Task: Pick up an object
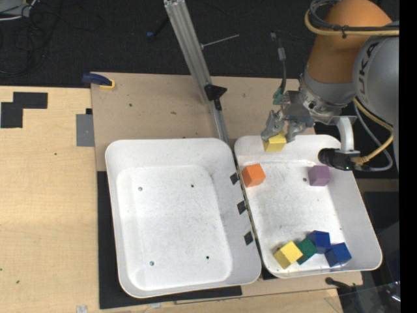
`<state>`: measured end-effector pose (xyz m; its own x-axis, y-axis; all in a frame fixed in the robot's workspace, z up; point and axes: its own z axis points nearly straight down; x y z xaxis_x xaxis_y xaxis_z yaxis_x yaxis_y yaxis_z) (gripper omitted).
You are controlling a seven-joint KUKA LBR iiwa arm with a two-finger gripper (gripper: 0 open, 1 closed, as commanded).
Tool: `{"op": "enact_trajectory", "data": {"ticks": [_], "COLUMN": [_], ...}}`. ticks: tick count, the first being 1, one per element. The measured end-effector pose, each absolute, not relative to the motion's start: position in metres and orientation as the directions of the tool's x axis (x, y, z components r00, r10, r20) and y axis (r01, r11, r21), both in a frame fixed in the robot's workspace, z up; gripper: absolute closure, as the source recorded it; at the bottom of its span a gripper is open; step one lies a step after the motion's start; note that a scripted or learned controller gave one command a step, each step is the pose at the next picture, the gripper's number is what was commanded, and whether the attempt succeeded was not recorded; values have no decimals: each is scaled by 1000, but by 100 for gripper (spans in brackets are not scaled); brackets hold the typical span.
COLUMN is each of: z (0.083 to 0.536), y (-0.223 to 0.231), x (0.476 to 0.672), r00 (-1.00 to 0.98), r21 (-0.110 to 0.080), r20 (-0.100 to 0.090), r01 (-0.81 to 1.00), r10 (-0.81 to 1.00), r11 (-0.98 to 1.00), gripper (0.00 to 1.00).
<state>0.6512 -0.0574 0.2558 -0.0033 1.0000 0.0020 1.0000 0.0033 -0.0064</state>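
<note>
Yellow cube (275, 143) between fingers (268, 134), tilted, no long axis.

I see an aluminium rail (194, 54) slanting up and left of the pincer (279, 134), with its black bracket (215, 93) near the pincer's left. Blue clamp (98, 79) sits far left on the bench (156, 109). Black clips (241, 206) are below-left, and black tape patches (23, 106) are farthest left.

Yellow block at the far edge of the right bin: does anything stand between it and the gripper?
No. The gripper is right at the yellow block, with nothing visible between them; the orange block sits apart, nearer.
</note>
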Motion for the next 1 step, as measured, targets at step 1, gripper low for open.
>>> {"op": "enact_trajectory", "data": {"ticks": [1], "z": [247], "y": [-15], "x": [648], "r00": [-3], "r21": [-6], "r20": [2], "r01": [1000], "r10": [1000], "r11": [3], "gripper": [100]}}
